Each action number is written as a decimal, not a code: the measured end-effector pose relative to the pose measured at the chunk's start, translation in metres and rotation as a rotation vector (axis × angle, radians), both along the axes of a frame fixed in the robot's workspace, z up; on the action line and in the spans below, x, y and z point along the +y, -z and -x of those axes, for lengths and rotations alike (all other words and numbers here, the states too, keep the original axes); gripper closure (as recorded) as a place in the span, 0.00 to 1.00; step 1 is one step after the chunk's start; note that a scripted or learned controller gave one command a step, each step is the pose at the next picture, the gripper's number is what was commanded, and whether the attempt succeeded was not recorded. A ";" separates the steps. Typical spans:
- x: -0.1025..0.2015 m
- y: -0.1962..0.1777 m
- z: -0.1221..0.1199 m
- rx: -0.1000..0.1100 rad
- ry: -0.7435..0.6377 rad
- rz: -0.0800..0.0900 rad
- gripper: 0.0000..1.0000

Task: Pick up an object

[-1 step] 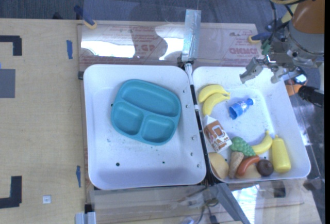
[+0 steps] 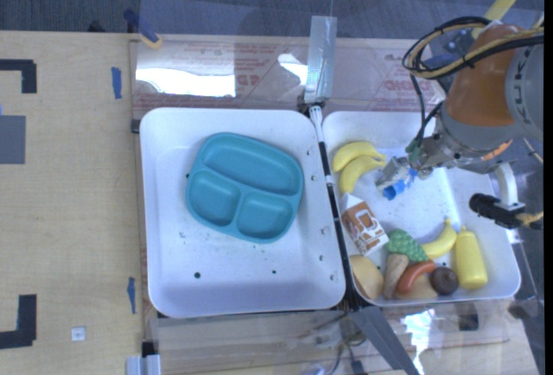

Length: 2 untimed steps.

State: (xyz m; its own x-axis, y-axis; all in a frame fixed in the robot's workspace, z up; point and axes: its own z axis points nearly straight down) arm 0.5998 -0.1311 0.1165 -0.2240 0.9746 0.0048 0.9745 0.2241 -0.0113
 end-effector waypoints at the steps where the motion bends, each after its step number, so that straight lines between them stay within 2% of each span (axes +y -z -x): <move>1: 0.004 0.018 -0.011 -0.039 0.039 0.012 0.00; 2: 0.005 0.003 -0.015 -0.051 0.038 0.012 1.00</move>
